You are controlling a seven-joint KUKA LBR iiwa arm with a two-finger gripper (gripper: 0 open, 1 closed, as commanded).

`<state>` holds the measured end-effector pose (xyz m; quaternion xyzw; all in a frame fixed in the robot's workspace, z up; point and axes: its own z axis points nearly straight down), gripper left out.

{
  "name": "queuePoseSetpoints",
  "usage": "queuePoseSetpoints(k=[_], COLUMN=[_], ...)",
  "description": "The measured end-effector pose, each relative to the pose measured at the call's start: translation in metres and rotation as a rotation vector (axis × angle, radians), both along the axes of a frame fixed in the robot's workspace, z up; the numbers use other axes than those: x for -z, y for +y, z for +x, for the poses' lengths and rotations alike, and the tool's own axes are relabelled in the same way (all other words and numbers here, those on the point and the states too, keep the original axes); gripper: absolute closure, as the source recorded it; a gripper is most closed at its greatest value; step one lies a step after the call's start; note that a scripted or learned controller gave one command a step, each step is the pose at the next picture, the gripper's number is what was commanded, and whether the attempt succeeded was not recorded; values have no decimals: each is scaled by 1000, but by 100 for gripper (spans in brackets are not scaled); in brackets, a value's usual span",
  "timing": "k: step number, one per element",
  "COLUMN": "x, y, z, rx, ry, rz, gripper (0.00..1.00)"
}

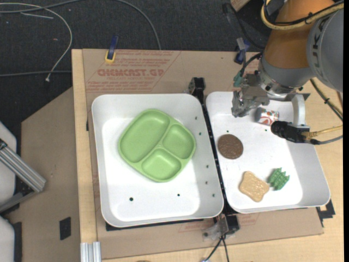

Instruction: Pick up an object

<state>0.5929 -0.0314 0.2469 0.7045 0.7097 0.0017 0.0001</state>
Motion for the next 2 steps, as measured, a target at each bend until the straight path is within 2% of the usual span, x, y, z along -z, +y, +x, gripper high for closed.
queuePoseSetpoints(k=[2], x=[6], y=[103], z=[42], rx=[2], ry=[0], rz=[-1], gripper=[100])
